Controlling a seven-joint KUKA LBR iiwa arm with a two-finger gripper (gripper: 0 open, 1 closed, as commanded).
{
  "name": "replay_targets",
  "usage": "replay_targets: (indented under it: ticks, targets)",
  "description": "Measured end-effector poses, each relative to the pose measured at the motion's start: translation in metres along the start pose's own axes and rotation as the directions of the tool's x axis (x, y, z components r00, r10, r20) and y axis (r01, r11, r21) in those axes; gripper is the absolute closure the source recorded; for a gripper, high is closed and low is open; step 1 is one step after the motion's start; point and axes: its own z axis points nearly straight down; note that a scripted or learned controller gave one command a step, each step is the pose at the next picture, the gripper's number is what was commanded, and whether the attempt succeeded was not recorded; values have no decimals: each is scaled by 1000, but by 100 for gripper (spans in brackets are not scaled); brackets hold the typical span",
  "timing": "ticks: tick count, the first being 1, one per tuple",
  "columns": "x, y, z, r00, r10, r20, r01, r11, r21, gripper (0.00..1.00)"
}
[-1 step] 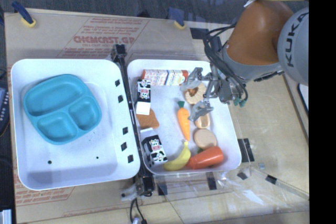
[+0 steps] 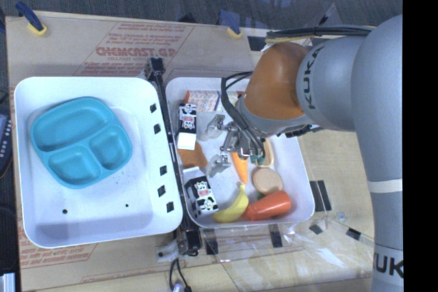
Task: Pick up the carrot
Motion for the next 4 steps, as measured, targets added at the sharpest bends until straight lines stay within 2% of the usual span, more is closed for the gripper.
replay_targets:
  ticks: [1,2,3,4]
  targets:
    - [77,-32,-2,995,104,4,-104,995,0,0]
    - [76,-30,-12,996,94,4,-94,996,0,100]
    - [96,61,-104,1000,18,7,-18,1000,-2,100]
    - [96,61,-167,946,-324,6,324,946,3,100]
